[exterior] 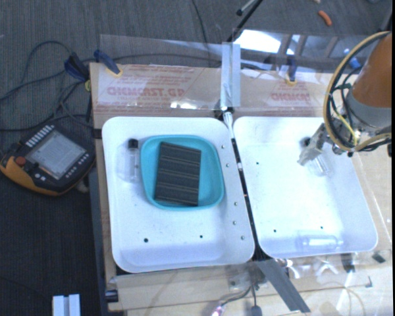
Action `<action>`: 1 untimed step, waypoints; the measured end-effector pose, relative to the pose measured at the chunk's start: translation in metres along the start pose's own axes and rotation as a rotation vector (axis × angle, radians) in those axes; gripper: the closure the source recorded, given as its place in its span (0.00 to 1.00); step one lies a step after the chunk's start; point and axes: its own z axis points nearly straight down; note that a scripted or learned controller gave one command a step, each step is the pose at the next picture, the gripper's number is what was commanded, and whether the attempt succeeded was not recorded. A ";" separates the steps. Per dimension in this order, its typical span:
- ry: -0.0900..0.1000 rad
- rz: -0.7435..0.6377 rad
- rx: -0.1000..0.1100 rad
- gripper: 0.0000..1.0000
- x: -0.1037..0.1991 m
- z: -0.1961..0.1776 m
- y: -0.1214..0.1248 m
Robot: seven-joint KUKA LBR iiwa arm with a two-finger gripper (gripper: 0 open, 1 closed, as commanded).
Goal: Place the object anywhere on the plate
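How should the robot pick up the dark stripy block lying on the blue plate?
Probably from straight above, pinching the dark ribbed block across its two long edges, since that is its narrower span. It lies flat in the teal plate, whose raised rim would likely block a sideways approach.

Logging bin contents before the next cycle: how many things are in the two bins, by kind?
Plates: 1, teal, left bin
Dark ribbed blocks: 1, on the plate
Clear vials: 2, one black-capped in the left bin, one in the right bin
Total: 4
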 end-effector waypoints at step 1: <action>0.000 0.000 0.000 0.00 0.000 0.000 0.000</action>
